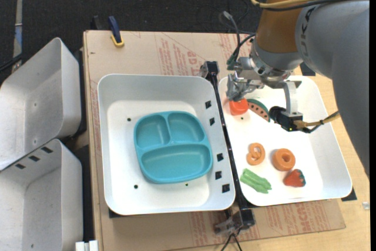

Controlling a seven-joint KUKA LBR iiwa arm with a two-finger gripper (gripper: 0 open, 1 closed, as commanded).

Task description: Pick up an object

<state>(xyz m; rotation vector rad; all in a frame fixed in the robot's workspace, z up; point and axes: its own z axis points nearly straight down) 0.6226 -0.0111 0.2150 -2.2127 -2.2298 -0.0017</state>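
Faintly, red print on cardboard point(194, 56), unreadable. Tool point(238, 91) above orange-red item point(238, 106); grip state can't tell.

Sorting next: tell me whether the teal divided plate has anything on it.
Empty. The teal plate lies flat in the left bin, all three compartments bare.

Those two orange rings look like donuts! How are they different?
The left ring is paler and yellowish, and looks thinner and a bit twisted. The right ring is deeper orange, thicker and rounder. The left ring lies nearer the green pea pod; the right ring lies nearer the strawberry. Both lie flat in the right bin, apart from each other.
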